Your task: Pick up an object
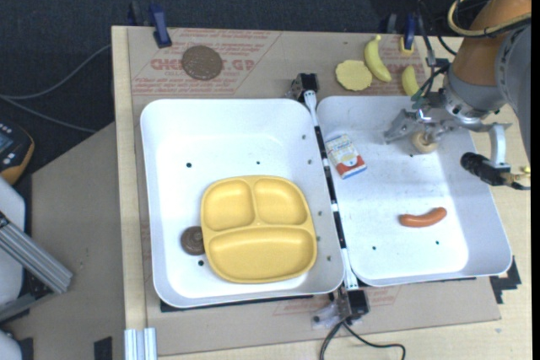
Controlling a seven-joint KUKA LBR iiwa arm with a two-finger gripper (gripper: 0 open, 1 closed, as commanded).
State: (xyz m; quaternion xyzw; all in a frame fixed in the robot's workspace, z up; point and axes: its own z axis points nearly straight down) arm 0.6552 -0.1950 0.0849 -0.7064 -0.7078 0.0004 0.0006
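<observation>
Nearest the camera sits the left bin [160, 181], the bigger-looking of the two, far to the left of the gripper [419, 131]. It holds a yellow tray [257, 228] with three compartments, and a small brown disc [192, 241] touches the tray's left edge.

Next comes the right bin [472, 257], and the gripper is over its upper part, close to the far rim. The arm [485, 63] reaches in from the right, with its orange band at the top right corner. The fingers [396, 131] are spread apart, pointing down and left, and a small round tan object [424, 141] lies just below them; I cannot tell if it touches them. Nothing is visible between the fingers.

To the left of the gripper, near the wall between the bins, lies a small carton [346, 156], white with red and blue. Well below the gripper lies a sausage [422, 218], alone on the bin floor.

Above the gripper, outside the bins on the bench [245, 55], are a banana [377, 59], a yellow chip [354, 75] beside it, and a smaller yellow piece [409, 79]. Far up-left is a brown cookie [202, 61].
</observation>
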